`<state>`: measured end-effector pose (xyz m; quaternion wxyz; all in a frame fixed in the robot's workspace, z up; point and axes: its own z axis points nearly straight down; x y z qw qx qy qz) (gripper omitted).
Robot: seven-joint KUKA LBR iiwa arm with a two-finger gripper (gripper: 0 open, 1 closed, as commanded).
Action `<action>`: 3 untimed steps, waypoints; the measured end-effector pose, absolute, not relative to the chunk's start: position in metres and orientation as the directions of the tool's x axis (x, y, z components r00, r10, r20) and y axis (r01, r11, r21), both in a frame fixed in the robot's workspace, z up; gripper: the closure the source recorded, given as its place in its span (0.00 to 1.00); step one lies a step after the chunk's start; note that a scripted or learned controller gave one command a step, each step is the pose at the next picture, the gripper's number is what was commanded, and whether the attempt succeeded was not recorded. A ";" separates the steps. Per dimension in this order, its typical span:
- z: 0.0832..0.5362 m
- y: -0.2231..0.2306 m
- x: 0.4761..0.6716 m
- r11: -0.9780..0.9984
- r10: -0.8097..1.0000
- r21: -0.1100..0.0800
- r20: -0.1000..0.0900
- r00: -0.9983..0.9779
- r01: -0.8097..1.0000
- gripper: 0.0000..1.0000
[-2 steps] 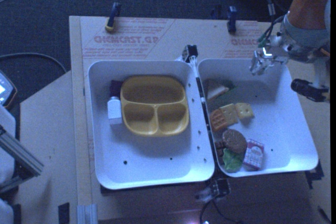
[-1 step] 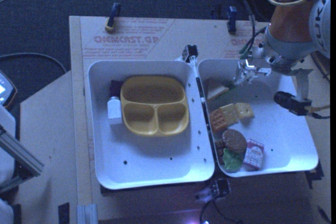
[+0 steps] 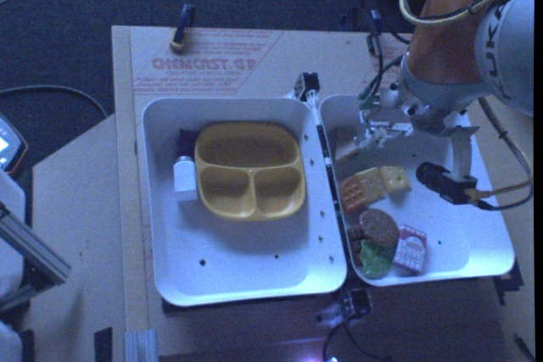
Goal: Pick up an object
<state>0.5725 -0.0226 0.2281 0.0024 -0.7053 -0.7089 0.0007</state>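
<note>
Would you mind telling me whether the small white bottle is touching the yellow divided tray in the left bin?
Touching: the camera view shows the white bottle pressed against the yellow tray's left rim, no gap between.

1. The bench (image 3: 136, 208) is a pale board with red printed lettering (image 3: 206, 64) near its far edge.
2. Two white bins sit side by side on it: the left bin (image 3: 161, 258) and the right bin (image 3: 475, 246), touching along the middle.
3. A small dark clamp (image 3: 181, 28) grips the bench's far edge, toward the left corner.
</note>
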 end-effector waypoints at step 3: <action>0.234 0.030 0.565 -0.001 1.000 -0.001 0.001 0.001 1.000 1.00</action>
